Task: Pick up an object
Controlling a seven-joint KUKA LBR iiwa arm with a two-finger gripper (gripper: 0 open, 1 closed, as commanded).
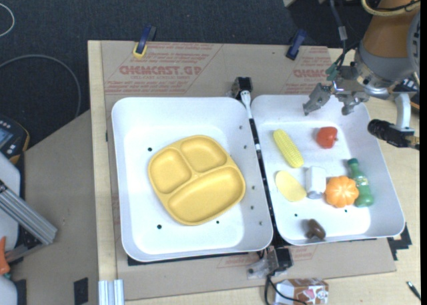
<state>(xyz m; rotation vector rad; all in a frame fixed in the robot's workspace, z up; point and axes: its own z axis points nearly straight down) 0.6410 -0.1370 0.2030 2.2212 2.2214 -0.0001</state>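
Hand [333, 101] poised above the far edge of the right bin [393, 213], fingers spread apart with nothing between them. No grasp made yet; every item lying flat on the bin floor, so the whole pick left to do: choose, descend, close, lift.

Nearest the hand: one small red tomato [326, 137], just below and apart from the fingertips, likely the easiest reach. Further out: one yellow corn cob [288, 148] lying at a slant toward the bin's left wall. Below that: one pale yellow slice [290, 186], perhaps a lemon or potato piece, hard to tell at this size, touching or nearly touching one white cylinder [315, 181]. Right beside the cylinder: one orange pumpkin-like fruit [341, 191], pressed against one green item [361, 181] by the right wall. Near the front rim: one small brown lump [314, 230], well apart from the rest.

Seven loose things in the right bin, then, one of each.

In the left bin [133, 230]: one yellow divided plate [195, 179] with three compartments, all bare. Two bins side by side on the desk [100, 163], with two blue clamps [143, 40] at its far edge.
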